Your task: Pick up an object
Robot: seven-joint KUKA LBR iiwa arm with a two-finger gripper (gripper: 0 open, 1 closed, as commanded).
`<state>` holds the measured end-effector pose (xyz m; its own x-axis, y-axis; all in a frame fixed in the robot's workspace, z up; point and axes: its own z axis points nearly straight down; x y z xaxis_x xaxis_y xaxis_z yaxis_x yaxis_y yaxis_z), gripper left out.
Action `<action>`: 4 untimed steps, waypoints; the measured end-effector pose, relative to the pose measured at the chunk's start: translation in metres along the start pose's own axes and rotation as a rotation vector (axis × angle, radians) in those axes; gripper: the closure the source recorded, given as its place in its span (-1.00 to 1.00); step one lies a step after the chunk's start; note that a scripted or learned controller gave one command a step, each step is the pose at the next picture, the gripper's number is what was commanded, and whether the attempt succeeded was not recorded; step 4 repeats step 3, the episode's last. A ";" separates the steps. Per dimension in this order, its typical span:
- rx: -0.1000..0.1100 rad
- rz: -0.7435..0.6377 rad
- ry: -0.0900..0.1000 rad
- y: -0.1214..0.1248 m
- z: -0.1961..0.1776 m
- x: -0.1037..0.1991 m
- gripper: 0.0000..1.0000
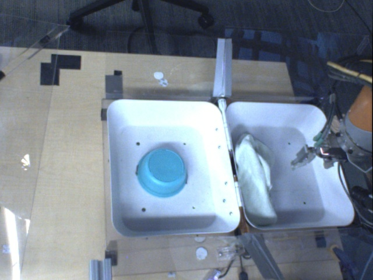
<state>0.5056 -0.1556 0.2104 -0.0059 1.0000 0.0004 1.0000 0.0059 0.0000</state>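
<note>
The gripper (301,157) is hanging at mid-right, open, holding nothing. The soft white cloth (254,178) beside it could slip thru the 2 fingers, w/ no firm edge.

No text, label, brand, number or sign can be read on anything here.
</note>
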 end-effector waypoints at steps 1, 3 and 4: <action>-0.013 -0.061 -0.004 0.072 0.121 0.023 -1.00; -0.006 -0.129 -0.002 0.165 0.024 0.079 1.00; -0.006 -0.129 -0.002 0.165 0.024 0.079 1.00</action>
